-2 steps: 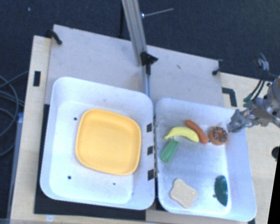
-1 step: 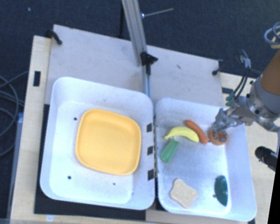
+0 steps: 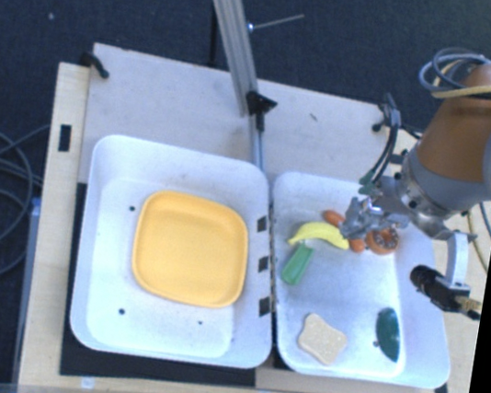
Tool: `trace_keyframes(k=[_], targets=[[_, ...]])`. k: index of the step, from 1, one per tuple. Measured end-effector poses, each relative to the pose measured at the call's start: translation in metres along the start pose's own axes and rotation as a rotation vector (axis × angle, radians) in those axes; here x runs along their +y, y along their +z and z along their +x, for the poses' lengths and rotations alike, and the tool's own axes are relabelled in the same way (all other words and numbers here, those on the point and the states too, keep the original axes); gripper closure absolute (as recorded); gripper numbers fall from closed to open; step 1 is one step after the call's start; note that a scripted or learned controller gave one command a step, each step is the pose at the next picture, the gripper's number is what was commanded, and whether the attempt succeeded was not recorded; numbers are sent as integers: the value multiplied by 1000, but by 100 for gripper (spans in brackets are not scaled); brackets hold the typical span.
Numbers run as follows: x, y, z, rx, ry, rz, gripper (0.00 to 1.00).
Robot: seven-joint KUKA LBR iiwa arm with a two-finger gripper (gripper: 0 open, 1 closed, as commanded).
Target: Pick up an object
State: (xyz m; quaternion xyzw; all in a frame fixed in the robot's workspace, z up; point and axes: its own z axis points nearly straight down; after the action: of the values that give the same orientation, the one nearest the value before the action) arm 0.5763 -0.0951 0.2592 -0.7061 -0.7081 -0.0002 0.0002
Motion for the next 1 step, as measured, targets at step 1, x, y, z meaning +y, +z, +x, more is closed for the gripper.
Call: trace_keyframes(k=[1], targets=[[-12, 2, 41, 0, 0, 0, 100]])
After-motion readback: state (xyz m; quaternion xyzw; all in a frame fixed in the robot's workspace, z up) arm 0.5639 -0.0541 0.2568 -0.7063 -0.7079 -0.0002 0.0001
